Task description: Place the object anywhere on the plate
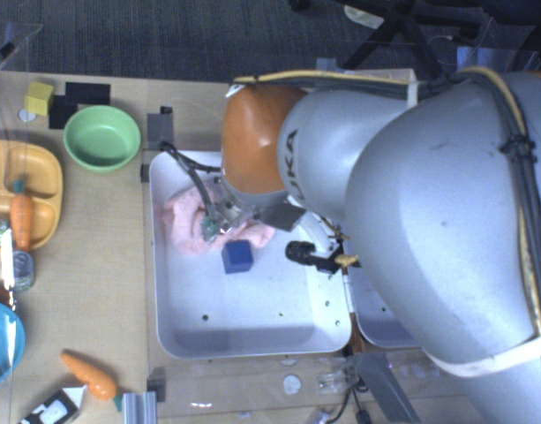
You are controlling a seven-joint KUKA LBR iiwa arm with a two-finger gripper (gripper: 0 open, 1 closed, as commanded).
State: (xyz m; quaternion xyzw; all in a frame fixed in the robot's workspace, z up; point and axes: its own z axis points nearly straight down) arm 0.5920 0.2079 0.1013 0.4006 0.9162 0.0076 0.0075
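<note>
In the left white bin (252,325), toward its 12 o'clock end, a small blue cube (238,256) lies just beside a soft pink cloth (184,223). The gripper (215,219) hangs over the cloth; whether it grasps anything cannot be told. The cube looks light and rigid, best pinched across flat opposite faces.

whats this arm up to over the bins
A grey KUKA arm with an orange band reaches in from the right and hangs low over the left shallow white bin. Its wrist sits above a soft pink cloth-like lump, with a small blue cube lying just beside it on the bin floor. The fingers are hidden under the wrist, so no grasp can be confirmed. A green bowl and a yellow divided plate sit on the bench to the left.
</note>
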